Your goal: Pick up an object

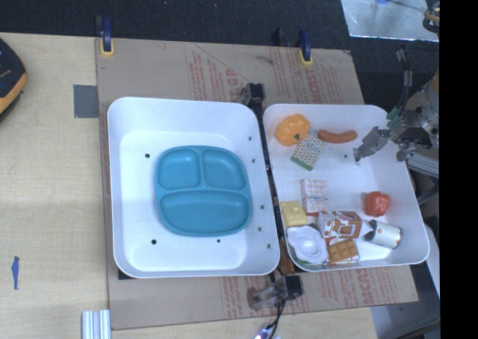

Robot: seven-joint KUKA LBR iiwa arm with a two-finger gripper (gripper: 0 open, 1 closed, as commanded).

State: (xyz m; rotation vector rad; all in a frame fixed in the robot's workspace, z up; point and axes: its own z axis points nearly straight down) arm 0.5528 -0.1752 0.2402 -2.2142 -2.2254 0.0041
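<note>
Where the arm reaches in at the right edge of the frame, the claw (382, 143) hangs over the upper right of the right bin (418, 203), its two fingers spread apart with nothing between them. Below and left of it lie an orange pepper (292, 128), a sausage (337, 136), a red tomato (377, 203) and small cartons (340, 227), while the left bin (127, 181) holds a blue divided plate (203, 189).

Both white bins (187, 117) looked smooth glossy plastic; blue divided plate (203, 199) was matt plastic; cardboard sheet (224, 69) matt, printed; bench (45, 181) pale wood, at 9 o'clock.
</note>
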